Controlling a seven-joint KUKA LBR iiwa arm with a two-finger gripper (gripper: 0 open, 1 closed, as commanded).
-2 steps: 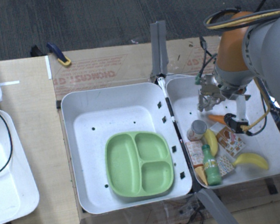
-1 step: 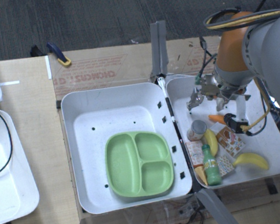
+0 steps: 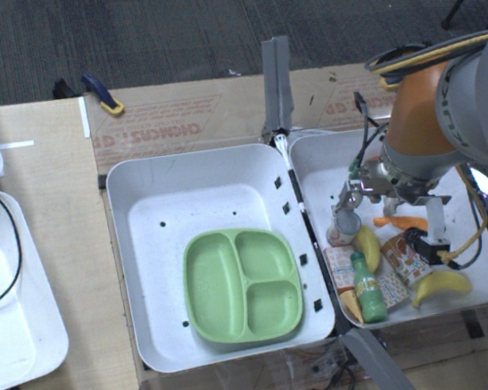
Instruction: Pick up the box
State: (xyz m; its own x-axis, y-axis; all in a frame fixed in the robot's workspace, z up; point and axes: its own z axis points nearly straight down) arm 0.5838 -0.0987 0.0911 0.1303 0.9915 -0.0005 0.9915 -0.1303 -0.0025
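Several things packed at the right bin's [image 3: 325,165] near end: green bottle [image 3: 368,289], banana [image 3: 442,286], and between them the box [image 3: 403,259], lying flat, print too small to read. Best to come straight down over it, spanning the narrow side, clear of the carrot [image 3: 401,223]. Gripper [image 3: 356,193] near the metal cup [image 3: 347,220], opening impossible to tell. Farthest, red upside-down lettering on cardboard [image 3: 153,121], not legible

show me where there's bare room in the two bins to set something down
Left bin: bare floor along the back and left walls, around the green tray. Right bin: a small bare strip at the back-left corner. Its front is crowded with the bottle, two bananas, carrot and box, with the hand over them.
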